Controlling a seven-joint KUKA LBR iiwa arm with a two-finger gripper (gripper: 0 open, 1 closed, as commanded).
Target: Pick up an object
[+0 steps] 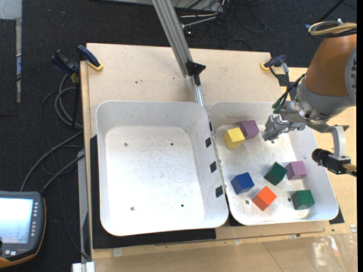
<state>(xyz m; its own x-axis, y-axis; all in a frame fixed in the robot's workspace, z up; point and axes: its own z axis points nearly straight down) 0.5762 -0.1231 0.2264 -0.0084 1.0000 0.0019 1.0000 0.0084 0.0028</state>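
Black carpet (45, 21) lies all around a pale wooden bench (147, 72). Two white bins sit on the bench side by side. I will use the right bin (323, 200) as the main spot to tell where things are.

Touching its left side is the left bin (113, 152), which has small dark specks on its floor. A grey metal pole (173, 30) slants down from the top and ends near the far left corner of the right bin. Blue clamps with yellow tips (85, 58) grip the far corners of the bench. A small screen (17, 222) sits on the carpet, far to the left of both bins.

Seven blocks lie inside the right bin. A yellow block (233, 137) and a purple block (249, 129) sit touching each other near its far left part. A blue block (243, 182) sits near its left wall. An orange block (264, 198) sits near its front edge. A dark green block (275, 173) sits in the middle, and a light purple block (296, 169) is just beside it. Another green block (303, 199) sits near the front right corner.

The arm (332, 72) comes in from the right, over the far right part of the right bin. The gripper (272, 134) points down just right of the purple block. Nothing is seen between its jaws. I cannot tell if the jaws are apart or together.
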